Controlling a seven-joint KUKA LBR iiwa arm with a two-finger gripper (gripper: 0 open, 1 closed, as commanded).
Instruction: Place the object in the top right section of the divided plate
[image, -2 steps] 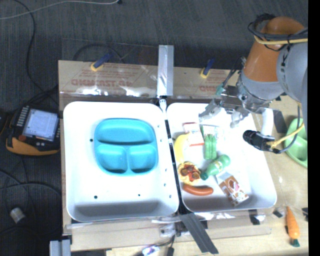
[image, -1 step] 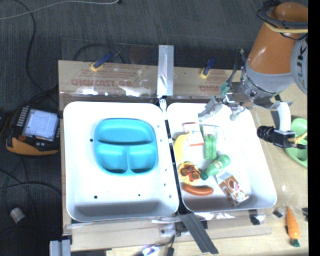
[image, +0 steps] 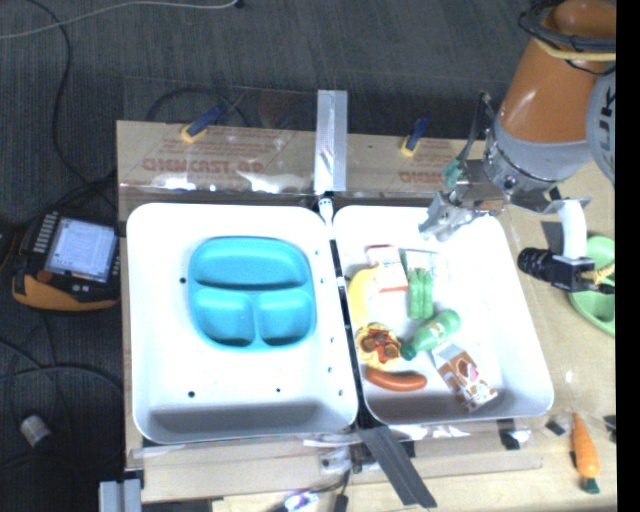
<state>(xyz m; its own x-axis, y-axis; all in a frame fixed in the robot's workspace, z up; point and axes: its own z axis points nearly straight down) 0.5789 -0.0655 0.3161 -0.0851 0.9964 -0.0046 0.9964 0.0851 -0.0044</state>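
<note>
Camera view, from above at a slant. The gripper (image: 447, 215) hangs over the far right corner of the right bin (image: 520, 300), on the grey arm (image: 555, 110) entering from the right; whether its fingers are spread or closed cannot be told, and nothing is seen between them.

The task does not name its object. The candidates lie in a loose cluster in the right bin, all nearer the camera than the gripper and slightly to its left: a white carton (image: 384, 280), a green pea pod (image: 420, 294), a green bottle (image: 434, 330), a yellow banana (image: 357, 296) partly under the carton, a pizza slice (image: 380, 343), a sausage (image: 396, 379) and a small brown-and-white box (image: 468, 377). The carton and pea pod lie closest to the gripper; their long axes run roughly toward the camera, while the bottle lies on a diagonal and the sausage across the bin.

The blue divided plate (image: 252, 292) rests in the left bin (image: 170, 400), well to the gripper's left and nearer the camera. Its sections hold nothing. By judgement, the pick has not begun; the coming move is a short descent toward the camera-side cluster, then a long carry leftward.
</note>
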